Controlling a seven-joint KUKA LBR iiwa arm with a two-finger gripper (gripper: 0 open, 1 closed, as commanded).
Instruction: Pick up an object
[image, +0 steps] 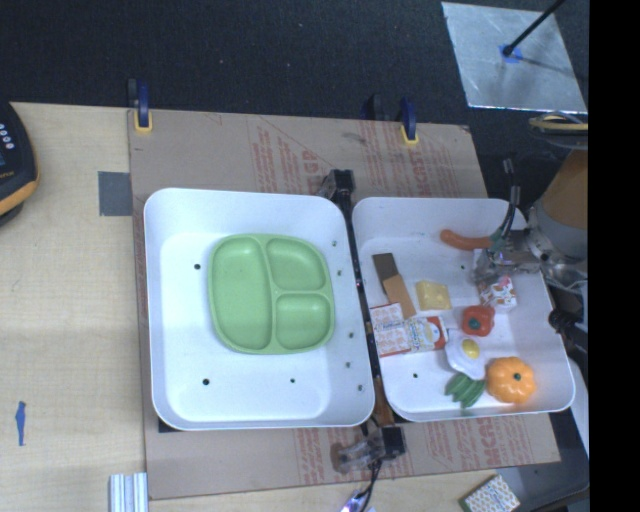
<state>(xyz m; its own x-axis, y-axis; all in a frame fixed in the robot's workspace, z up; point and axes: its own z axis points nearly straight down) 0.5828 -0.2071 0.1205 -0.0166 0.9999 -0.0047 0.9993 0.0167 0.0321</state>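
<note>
Gripper (492, 266): low at the right bin's (400, 395) far right edge; finger state unclear.
Objects: pumpkin (510, 380), tomato (478, 320), cheese (433, 295) all lie in that bin.
Progress: nothing lifted yet.

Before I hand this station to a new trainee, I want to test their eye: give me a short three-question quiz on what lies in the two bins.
1. True or false: the green divided plate lies in the left bin.
2. Which thing sits nearest the front right corner of the right bin? A) the yellow cheese wedge B) the orange pumpkin C) the sausage
3. Fill in: the gripper hovers over the ___ bin, near the sausage.

Key: 1 true; 2 B; 3 right.
</note>
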